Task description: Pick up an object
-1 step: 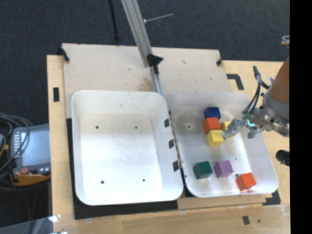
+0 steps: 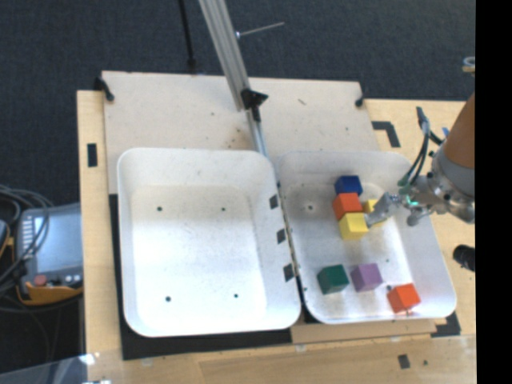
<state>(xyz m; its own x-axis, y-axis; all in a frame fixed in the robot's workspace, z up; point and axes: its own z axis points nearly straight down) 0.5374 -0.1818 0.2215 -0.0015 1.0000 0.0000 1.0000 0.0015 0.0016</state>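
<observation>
Yellow cube (image 2: 353, 226), gripper (image 2: 382, 208) just beside

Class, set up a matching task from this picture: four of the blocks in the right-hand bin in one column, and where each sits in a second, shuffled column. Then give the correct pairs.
Column one:
1. blue block
2. yellow block
3. green block
4. purple block

Column two:
A. just right of the green block
B. farthest back in the cluster of three
C. nearest the divide between the bins, in the front row
D. next to the gripper, in front of an orange block

Pairs: 1-B, 2-D, 3-C, 4-A
</observation>
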